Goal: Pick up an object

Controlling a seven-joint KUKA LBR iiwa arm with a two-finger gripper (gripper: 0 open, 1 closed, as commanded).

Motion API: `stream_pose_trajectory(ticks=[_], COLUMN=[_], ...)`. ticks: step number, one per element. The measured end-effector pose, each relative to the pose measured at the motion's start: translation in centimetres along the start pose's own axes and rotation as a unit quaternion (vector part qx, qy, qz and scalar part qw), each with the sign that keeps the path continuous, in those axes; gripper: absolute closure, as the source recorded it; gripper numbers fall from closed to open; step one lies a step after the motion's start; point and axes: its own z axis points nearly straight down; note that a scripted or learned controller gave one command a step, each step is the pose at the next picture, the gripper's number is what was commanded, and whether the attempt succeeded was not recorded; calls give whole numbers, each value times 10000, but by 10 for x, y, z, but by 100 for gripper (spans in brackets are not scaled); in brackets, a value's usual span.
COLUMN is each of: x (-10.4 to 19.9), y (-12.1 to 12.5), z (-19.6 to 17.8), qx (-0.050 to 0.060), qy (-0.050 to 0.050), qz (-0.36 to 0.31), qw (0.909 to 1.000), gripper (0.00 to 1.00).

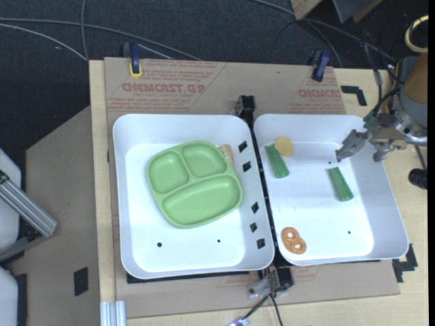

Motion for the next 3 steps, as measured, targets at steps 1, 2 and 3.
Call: stream_pose_trajectory(ticks=[1,2,3], x=[0,1,3], y=[3,5,4], z=[-8,55,119], qx=[-71,-43,-42], qy=[-16,-7,-4], qz=[-17,-17,-16], qw=[10000,10000,10000], gripper=[0,0,0])
